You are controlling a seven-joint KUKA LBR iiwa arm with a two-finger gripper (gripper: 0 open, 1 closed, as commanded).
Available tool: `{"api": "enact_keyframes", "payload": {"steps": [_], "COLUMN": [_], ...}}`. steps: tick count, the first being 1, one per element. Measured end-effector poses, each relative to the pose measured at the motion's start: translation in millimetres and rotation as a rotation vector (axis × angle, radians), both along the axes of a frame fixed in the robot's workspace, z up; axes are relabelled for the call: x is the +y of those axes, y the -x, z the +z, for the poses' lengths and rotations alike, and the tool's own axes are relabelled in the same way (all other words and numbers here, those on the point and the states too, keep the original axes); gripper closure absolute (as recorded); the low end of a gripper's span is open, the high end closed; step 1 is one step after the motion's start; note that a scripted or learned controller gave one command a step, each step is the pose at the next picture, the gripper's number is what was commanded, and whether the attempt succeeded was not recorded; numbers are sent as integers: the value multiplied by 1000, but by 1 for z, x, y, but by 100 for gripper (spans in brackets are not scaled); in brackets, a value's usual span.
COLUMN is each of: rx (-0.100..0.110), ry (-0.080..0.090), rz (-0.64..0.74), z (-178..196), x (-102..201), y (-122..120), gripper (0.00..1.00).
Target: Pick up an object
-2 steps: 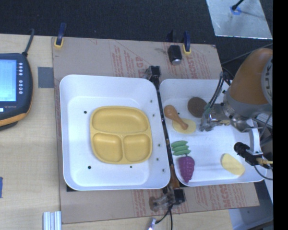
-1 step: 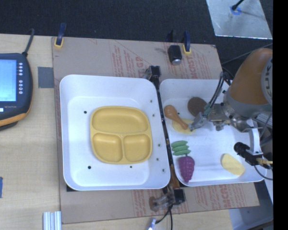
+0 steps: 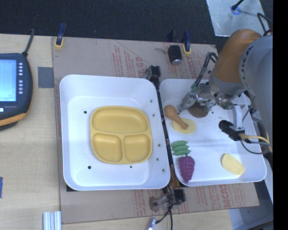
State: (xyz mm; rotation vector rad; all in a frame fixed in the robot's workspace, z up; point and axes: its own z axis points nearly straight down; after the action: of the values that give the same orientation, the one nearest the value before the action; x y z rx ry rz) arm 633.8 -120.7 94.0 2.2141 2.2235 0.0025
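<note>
Hovering low in the right white bin [image 3: 249, 176], the grey two-finger gripper [image 3: 198, 104], grip state unreadable, sits just right of a brown wooden-looking drumstick toy [image 3: 175, 117] angled down-right.

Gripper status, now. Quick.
Gripper: low in the right bin by a brown object; open or shut cannot be told, and nothing shows held.
</note>
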Motion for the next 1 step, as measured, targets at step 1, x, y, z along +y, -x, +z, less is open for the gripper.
{"api": "enact_keyframes", "payload": {"steps": [1], "rx": [2], "ry": [0], "rz": [-1], "z": [0], "x": [-25], "y": [-24], "gripper": [0]}}
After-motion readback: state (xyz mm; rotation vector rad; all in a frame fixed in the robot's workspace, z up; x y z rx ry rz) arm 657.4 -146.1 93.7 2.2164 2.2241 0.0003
